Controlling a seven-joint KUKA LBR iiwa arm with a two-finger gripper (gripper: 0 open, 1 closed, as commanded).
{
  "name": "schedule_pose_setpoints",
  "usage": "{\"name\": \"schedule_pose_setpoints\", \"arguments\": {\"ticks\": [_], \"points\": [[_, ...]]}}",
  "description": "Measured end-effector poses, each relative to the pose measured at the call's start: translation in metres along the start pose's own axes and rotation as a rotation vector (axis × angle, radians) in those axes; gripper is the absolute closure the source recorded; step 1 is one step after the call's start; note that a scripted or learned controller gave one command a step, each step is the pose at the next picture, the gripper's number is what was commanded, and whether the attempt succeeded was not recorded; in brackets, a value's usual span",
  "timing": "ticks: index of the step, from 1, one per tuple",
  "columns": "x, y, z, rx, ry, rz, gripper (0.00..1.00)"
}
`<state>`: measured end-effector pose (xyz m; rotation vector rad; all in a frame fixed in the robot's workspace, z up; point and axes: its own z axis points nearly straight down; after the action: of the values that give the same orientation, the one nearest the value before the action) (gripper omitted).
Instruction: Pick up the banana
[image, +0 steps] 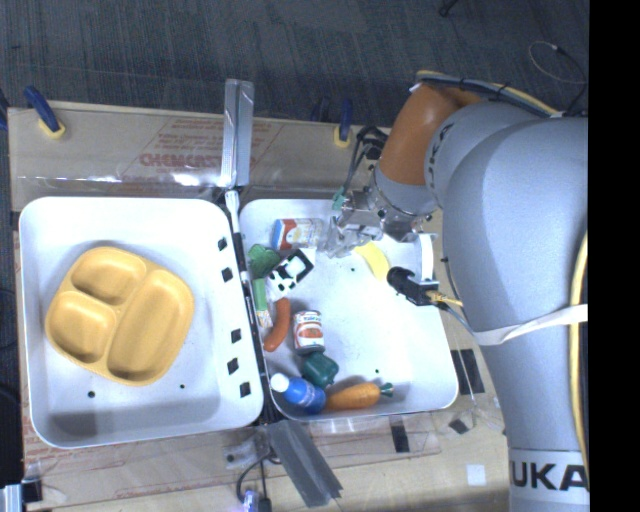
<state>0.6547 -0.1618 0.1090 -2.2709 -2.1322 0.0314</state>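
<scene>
The banana (374, 260) is a small yellow piece lying in the upper right part of the right bin (425, 375), partly hidden under the wrist. My gripper (343, 238) hangs just to the banana's left, low over the bin floor, beside a small can (286, 233). The grey arm with its orange band (420, 130) reaches in from the right and covers the bin's right side.
The right bin also holds a green item (263, 260), a black and white block (293, 267), a sausage (277, 325), a red-labelled can (309, 330), a teal object (321, 368), a blue bottle (298, 392) and a carrot (355, 396). A yellow divided plate (120, 310) lies in the left bin (45, 410).
</scene>
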Motion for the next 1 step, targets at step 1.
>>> {"name": "schedule_pose_setpoints", "arguments": {"ticks": [1], "points": [[0.0005,0.0000,0.0002,0.001,0.000,-0.001,0.00]]}}
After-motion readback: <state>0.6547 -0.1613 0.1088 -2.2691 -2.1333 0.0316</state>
